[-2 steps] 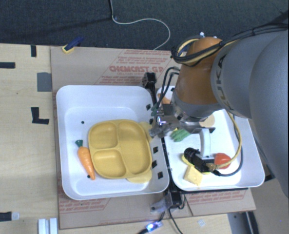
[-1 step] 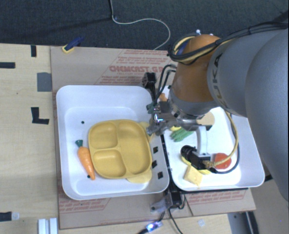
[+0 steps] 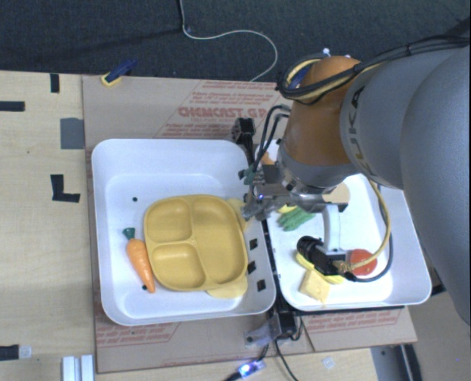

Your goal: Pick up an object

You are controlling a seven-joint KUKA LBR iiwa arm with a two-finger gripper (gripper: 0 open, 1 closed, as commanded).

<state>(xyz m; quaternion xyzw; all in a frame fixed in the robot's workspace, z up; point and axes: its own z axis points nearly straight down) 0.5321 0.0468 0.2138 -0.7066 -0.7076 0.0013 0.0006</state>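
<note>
Counting biggest to smallest:

1 arm (image 3: 394, 109), grey w/ orange band, reaching in from the right and covering a good chunk of the right bin.

1 cardboard sheet (image 3: 203, 109) under everything.

2 white bins side by side: left bin (image 3: 108, 165), right bin (image 3: 410, 292).

1 yellow plate (image 3: 195, 240), 3 compartments, flat in the middle of the left bin. Pale yellow flat bit poking out from under its lower right edge, can't tell what.

1 gripper (image 3: 279, 201), down low over the wall where the 2 bins meet, near the plate's upper right corner. Spread or pressed together? Can't tell, too dark and cluttered there. Nothing visibly held.

1 thin white cable (image 3: 219, 34) looping across the dark floor up top.

1 carrot (image 3: 140, 263), left bin, just beside the plate's left edge, green end up.

Right bin, smaller stuff: 1 yellow wedge (image 3: 314, 286) near the front, 1 red round thing (image 3: 364, 264) beside it, 1 green thing (image 3: 295, 218) just below the gripper, 1 tan piece (image 3: 340, 192) partly under the arm.

1 little blue/yellow bit (image 3: 117, 71) off by the cardboard's top left corner.
</note>
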